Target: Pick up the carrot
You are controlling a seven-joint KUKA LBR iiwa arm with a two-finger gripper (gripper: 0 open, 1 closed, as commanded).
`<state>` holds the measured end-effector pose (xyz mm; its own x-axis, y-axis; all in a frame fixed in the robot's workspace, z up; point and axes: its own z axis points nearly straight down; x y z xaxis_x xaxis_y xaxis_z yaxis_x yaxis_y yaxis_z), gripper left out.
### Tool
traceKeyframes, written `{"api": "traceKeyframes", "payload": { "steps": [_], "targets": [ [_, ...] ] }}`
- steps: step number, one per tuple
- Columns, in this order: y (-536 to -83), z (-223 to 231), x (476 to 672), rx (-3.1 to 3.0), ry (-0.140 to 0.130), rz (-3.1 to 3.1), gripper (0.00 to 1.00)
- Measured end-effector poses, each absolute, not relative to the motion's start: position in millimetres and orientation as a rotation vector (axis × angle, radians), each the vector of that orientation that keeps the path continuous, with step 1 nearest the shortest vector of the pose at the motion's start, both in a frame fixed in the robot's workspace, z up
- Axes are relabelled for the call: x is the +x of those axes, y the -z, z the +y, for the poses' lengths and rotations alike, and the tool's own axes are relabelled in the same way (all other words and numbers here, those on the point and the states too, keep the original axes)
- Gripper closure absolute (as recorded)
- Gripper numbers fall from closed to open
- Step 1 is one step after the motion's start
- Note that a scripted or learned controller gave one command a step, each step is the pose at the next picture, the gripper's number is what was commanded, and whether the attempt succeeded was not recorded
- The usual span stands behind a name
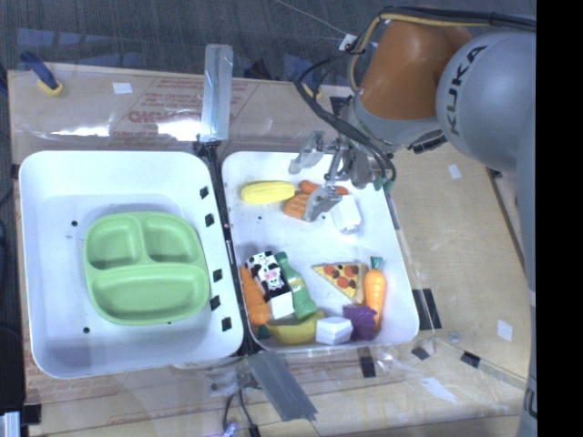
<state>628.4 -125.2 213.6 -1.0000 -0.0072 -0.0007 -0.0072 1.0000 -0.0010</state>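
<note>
At the near edge of the right bin (273, 235), around 6 o'clock, a yellow banana-like toy (290, 331), a white block (334, 330) and a purple piece (361, 318) are lying packed together. Just behind them, at about 4 o'clock, the carrot (374, 291) is lying on end-to-end with its green top (375, 264) pointing away from the camera, touching or nearly touching the pizza slice (341, 279) on its 9 o'clock side. A second orange piece (254, 297) is sitting at 8 o'clock against the bin wall, beside a cow-patterned carton (265, 272) and a green bottle (297, 291); what it is I cannot say, and it could be mistaken for the target.

Farther back, at about 12 o'clock, the gripper (321, 195) is hanging low over an orange-red toy (297, 208), with a yellow corn cob (267, 192) at its 9 o'clock and a small white block (346, 215) at its 4 o'clock. It is well apart from the carrot, so I am judging the task to be at the reaching step, with nothing picked. The next move is calling for travel toward 5 o'clock, then a descent clear of the pizza slice and the purple piece.

Whether the gripper is open or closed cannot be told: cables and the wrist housing are covering it, and the toy beneath is partly hidden.
</note>
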Motion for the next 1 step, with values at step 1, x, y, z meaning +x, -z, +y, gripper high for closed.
{"api": "traceKeyframes", "payload": {
  "steps": [1],
  "targets": [
    [-204.5, -207.2, 569.1, 0.152, 0.005, 3.138, 0.00]
  ]
}}
